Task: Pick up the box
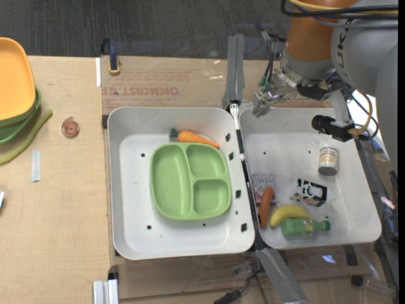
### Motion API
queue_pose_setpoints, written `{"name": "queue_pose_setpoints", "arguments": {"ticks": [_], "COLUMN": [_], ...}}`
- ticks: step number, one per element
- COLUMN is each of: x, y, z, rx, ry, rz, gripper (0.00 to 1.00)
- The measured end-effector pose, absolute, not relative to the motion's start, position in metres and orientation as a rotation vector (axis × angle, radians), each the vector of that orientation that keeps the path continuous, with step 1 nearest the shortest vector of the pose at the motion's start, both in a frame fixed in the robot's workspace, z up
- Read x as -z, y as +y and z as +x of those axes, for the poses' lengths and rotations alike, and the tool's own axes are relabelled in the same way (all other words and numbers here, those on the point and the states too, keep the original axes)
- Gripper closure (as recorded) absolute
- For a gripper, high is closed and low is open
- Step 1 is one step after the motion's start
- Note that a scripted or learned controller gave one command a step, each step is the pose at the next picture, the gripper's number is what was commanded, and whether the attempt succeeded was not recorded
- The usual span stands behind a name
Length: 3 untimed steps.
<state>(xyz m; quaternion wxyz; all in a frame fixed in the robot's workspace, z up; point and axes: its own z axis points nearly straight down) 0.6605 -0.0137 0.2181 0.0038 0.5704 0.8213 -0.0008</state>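
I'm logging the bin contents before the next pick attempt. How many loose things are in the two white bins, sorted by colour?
Green: 2, the divided plate and the bottle
Orange: 2, the carrot and the sausage-shaped piece
Yellow: 1, the banana
Black and white: 1, the small box
Pale: 2, the small can and the clear packet
Total: 8
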Motion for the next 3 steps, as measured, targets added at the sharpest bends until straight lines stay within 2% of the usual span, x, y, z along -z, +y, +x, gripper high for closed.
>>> {"name": "queue_pose_setpoints", "arguments": {"ticks": [1, 2, 3], "x": [-0.227, -0.191, -0.199], "y": [-0.015, 0.010, 0.009], "z": [0.661, 0.658, 0.659], "rx": [0.003, 0.004, 0.007], "ry": [2.573, 2.346, 2.347], "rz": [1.787, 2.092, 2.089], "gripper": [1.00, 1.00, 1.00]}}
